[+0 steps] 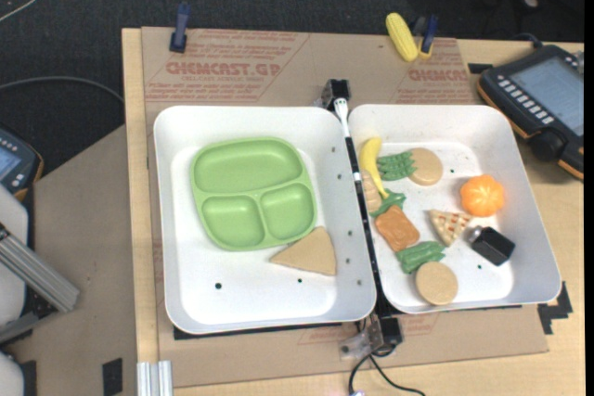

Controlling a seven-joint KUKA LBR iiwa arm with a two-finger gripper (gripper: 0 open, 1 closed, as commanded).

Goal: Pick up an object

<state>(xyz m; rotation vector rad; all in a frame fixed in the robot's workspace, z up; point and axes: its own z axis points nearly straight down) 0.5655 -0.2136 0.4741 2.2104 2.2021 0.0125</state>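
1. Target the orange (482, 196): it sits apart in the right bin (520, 292), near the far wall
2. Descend vertically over it
3. Hand state: cannot tell

We see a green three-compartment plastic tray (251, 193) in the left white bin (176, 227), a tan wedge (307, 252) just below it; small food-shaped toys fill the right white bin (520, 199).

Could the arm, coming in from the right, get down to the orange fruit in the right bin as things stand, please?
Probably yes. The orange fruit lies uncovered near the right bin's right side, apart from the pizza slice and black block; nothing stands over it.
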